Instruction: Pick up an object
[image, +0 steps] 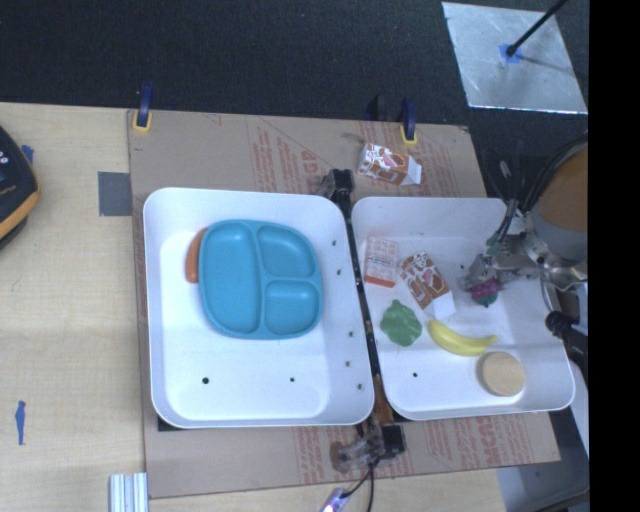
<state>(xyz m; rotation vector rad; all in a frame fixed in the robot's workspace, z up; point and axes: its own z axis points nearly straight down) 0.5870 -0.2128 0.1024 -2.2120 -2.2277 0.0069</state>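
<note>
Round tan biscuit (501, 373) lies at the near corner of the right bin (420, 400), banana (461, 338) just behind it. Tool (487, 278) low at the far right over a small purple item (485, 291); grip state cannot be told. Blue divided plate (261, 278) in left bin (170, 380).

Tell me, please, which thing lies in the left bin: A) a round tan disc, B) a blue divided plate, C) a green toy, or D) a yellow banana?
B: the blue divided plate lies in the left bin, while the banana, green toy and tan disc all sit in the right bin.
</note>
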